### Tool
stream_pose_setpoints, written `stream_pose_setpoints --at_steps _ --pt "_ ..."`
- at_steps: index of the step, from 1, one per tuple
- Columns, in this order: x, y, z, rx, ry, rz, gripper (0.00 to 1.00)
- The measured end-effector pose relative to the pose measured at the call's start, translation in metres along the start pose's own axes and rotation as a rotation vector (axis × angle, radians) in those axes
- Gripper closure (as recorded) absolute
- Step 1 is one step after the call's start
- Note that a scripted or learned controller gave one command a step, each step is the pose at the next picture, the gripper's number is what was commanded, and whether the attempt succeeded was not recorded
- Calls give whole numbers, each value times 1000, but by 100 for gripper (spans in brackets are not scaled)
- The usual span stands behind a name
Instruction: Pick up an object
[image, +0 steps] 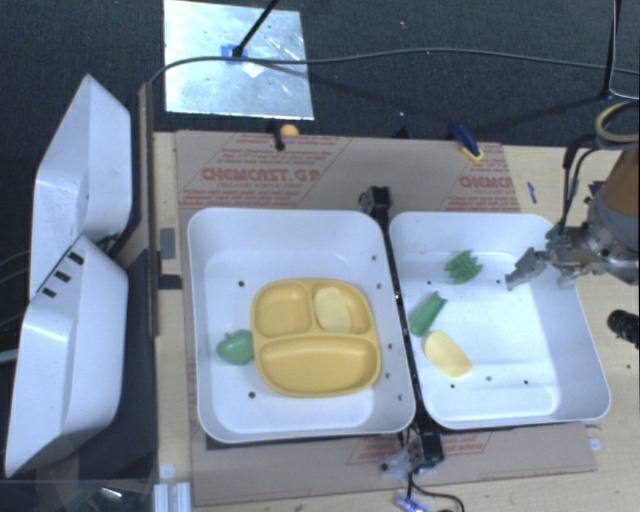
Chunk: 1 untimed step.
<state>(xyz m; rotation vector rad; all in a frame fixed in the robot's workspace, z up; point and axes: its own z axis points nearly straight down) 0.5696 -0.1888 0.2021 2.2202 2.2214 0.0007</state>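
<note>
End effector (545, 268) hovers over right bin (570, 345) on cardboard-covered bench (300, 170).

Red lettering reading "CHEMCAST GP" is printed on the brown cardboard sheet (330, 165) under the bins, at upper left; the same word is partly seen, cut off, at upper right.
</note>
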Motion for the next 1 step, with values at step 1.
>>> stream_pose_setpoints --at_steps 1 --pt "-4 15 -23 -2 0 0 0"
